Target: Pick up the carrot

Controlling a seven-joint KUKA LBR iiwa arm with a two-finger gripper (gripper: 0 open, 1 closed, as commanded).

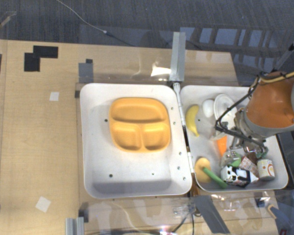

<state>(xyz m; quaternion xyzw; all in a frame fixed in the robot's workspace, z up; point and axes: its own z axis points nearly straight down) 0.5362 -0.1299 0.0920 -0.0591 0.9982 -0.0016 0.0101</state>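
Observation:
The carrot [221, 145] is a short orange piece lying in the right bin [282, 179], near its middle. My gripper [233, 151] hangs low over that bin, just right of the carrot and very close to it. The arm's orange band [269, 106] and wrist cover the bin's right part. From this angle I cannot make out whether the carrot is in the gripper or only beside it.
The right bin also holds a banana [192, 120], white cups [216, 107], a yellow round fruit [202, 166], a green stick-like item [215, 177], a black-and-white toy [235, 175] and a small can [266, 169]. A yellow divided plate [139, 124] sits in the left bin [95, 180].

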